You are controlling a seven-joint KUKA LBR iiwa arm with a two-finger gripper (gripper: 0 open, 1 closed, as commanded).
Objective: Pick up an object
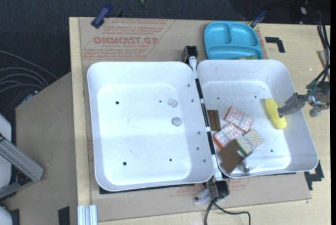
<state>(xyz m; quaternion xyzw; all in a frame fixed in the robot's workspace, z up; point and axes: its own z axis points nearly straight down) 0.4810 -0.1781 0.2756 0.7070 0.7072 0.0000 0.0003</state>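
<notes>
Over the right bin [294, 87] our gripper [292, 105] hangs just beside the yellow piece [275, 113], jaws' state we cannot tell, and closing off-centre could nudge it toward the cards [239, 127].

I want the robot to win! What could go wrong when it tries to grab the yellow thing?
The hand sits right beside the yellow object, near the right bin's wall. It might push the object against the wall instead of gripping it. Also, the patterned packets and brown piece lie piled close together, so grabbing there could catch two things, or none.
</notes>
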